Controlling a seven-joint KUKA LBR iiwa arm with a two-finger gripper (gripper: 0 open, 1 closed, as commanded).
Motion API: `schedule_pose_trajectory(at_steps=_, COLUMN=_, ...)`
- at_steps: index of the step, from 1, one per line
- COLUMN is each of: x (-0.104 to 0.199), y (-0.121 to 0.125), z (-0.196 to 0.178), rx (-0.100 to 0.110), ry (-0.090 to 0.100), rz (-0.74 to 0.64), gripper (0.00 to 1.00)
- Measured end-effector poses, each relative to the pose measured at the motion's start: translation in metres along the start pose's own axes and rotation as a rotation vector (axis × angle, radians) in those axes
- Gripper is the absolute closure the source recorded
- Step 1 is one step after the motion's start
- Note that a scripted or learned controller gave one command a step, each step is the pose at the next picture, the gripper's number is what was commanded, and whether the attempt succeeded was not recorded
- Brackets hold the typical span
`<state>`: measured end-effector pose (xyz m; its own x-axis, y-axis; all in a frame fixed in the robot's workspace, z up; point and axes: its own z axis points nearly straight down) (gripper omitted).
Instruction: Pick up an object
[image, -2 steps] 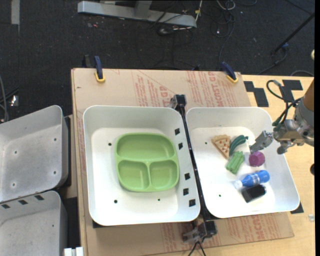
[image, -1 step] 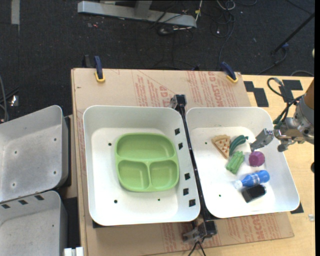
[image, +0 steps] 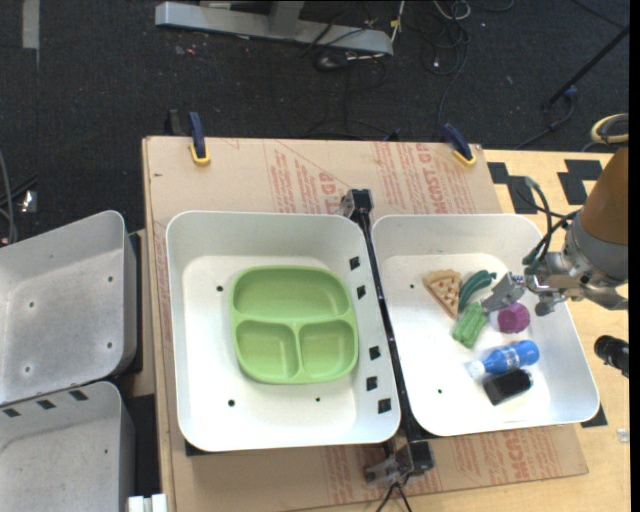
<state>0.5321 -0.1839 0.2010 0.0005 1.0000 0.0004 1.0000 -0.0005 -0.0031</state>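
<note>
The right bin holds several small objects. A tan pizza-slice toy lies at its upper middle, with a dark green piece beside it. Below these are a light green cylinder, a purple ball, a blue bottle and a black block. My gripper reaches in from the right and hangs low over the cluster, just above the purple ball and right of the dark green piece. Nothing is visibly held in it.
The left bin holds a green three-compartment plate. A black divider runs between the bins. The arm's wrist overhangs the right bin's right wall. Spare white trays lie at the far left.
</note>
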Motion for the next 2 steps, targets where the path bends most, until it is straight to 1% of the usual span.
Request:
schedule_pose_trajectory(at_steps=1, x=0.008, y=-0.003, z=0.061, rx=0.002, ry=0.001, rz=0.000, gripper=0.00)
schedule_pose_trajectory(at_steps=2, x=0.009, y=-0.003, z=0.112, rx=0.000, ry=0.001, rz=0.000, gripper=0.00)
